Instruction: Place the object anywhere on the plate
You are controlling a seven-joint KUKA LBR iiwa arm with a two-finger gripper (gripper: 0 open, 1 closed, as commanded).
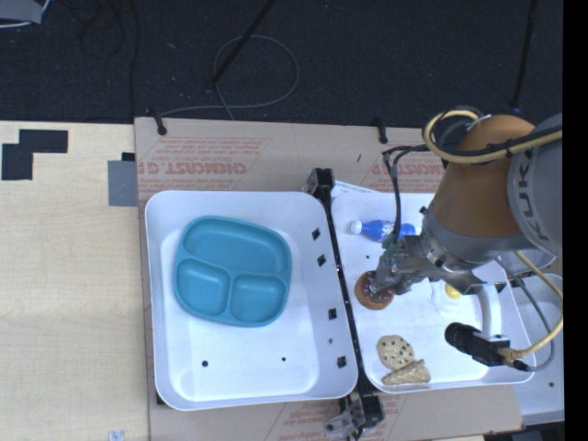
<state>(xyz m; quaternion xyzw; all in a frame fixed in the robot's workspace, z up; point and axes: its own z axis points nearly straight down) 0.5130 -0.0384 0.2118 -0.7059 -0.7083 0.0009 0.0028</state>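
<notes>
Counting one plate point(232, 270), two cookies point(395, 348)

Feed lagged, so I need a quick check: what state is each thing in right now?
blue plate: in the left bin, nothing on it.
tool: low in the right bin, over the brown round piece.
brown round piece: on the bin floor, partly covered.
cookie: lying flat, untouched.
blue-and-white item: lying on its side.

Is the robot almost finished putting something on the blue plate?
Not yet. The blue plate in the left bin has nothing on it. The gripper is down in the right bin, right over a small brown round thing. Lifting it and carrying it across to the plate is still left.
</notes>
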